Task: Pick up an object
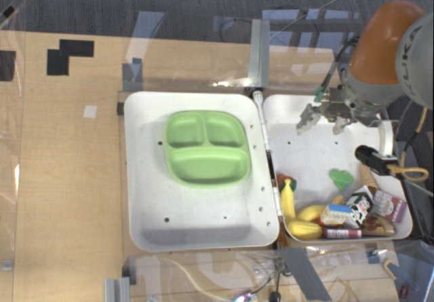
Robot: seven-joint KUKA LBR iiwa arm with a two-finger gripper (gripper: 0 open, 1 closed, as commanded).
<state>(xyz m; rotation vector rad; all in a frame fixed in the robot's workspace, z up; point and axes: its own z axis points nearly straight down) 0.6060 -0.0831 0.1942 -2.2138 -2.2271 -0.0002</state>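
My gripper [321, 124] hangs over the far part of the right bin [298, 158], its two fingers spread open with nothing between them. The bin's objects are piled at its near right corner, apart from the gripper: a banana [288, 199], two more yellow fruits [308, 214], a small green piece [342, 176], a cow-patterned carton [361, 204], a pink packet [388, 204] and a red marker [342, 233].
The left bin [146, 178] holds a green divided plate [207, 148] near its middle. A metal rail [264, 151] separates the two bins. The arm's orange band [383, 43] rises at the right bin's far right corner.
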